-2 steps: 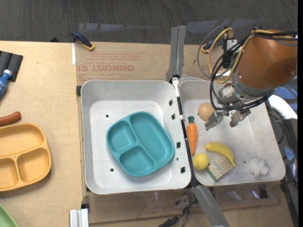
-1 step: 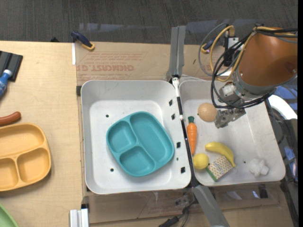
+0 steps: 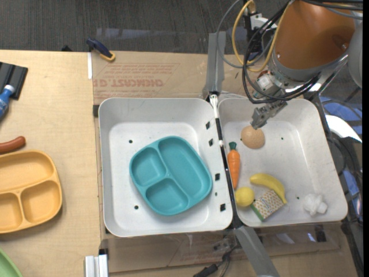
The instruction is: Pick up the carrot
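- Carrot (image 3: 233,166) lies in the right bin (image 3: 300,126), against the bin's left wall, at about 9 o'clock from the bin's middle. Its green top points to 12 o'clock and its orange tip points to 6 o'clock.
- Nothing touches the carrot from above; it lies free on the white floor of the bin.
- The gripper (image 3: 260,119) hangs over the upper part of the right bin, at about 1 o'clock from the carrot and apart from it.
- The gripper's two dark fingers point down and to the left. Whether they are spread or closed, the view does not let one tell, and nothing is seen between them.
- A beige egg (image 3: 252,137) lies just under the gripper, at 6 o'clock from it, so near that it is not clear if they touch.
- A yellow lemon (image 3: 244,196) lies at 5 o'clock from the carrot, close to its tip.
- A banana (image 3: 268,184) lies at 3 o'clock from the lemon, and a small patterned box (image 3: 268,205) lies just beside it at 6 o'clock.
- A small white crumpled thing (image 3: 314,203) lies near the right bin's lower right corner.
- The left bin (image 3: 115,120) holds a teal divided plate (image 3: 170,175) with three compartments.
- The arm (image 3: 311,33), with its orange band, comes in at 1 o'clock of the view, with cables around it.
- On the bench at 9 o'clock lie an orange divided tray (image 3: 26,192) and a sausage-like red thing (image 3: 11,144).
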{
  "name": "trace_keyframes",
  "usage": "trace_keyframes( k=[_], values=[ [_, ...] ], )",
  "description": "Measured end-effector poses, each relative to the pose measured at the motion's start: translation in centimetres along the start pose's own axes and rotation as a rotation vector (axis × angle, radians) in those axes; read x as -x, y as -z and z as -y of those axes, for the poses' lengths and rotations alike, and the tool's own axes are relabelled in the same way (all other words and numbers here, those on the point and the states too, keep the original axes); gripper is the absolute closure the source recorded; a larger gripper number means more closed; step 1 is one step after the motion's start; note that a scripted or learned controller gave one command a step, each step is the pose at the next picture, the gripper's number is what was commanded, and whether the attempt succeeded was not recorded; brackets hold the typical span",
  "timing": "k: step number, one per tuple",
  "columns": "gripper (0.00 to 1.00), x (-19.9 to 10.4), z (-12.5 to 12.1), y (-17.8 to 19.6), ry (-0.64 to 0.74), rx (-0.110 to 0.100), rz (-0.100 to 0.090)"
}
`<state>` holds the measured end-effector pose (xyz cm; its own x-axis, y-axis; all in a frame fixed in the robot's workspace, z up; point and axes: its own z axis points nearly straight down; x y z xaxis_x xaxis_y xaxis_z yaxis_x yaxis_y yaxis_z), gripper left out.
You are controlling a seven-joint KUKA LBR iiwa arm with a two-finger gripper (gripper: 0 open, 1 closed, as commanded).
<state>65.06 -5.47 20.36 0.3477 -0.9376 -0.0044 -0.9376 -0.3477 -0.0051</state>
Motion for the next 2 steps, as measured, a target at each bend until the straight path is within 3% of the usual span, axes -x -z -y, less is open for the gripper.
trace_keyframes(
  k=[1, 2],
  values=[
    [1.00, -8.7, -2.3, 3.3, 0.328, 0.001, 0.001],
    [1.00, -11.2, -11.5, 21.3, 0.096, 0.000, -0.001]
  ],
)
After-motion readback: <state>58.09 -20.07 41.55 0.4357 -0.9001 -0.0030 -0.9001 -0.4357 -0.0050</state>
